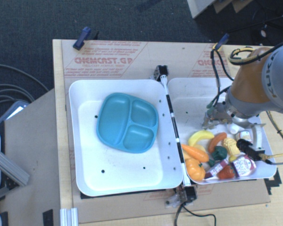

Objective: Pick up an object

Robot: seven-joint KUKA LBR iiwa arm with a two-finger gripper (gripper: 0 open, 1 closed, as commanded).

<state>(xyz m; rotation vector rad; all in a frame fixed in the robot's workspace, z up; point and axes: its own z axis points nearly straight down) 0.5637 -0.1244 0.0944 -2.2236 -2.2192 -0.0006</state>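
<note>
Far left of the gripper [216, 118], a blue tray [128, 122] lies in the left bin [82, 140]. The gripper sits low in the right bin [188, 93], below the grey arm [257, 86] with its orange band. I cannot tell whether it grips anything. Just below it lies a pile of toy food: a carrot [195, 152] to its lower left, a banana [200, 136] right beneath, a sausage [217, 141] and corn [231, 147] to its lower right. None of these is seen raised.
</note>
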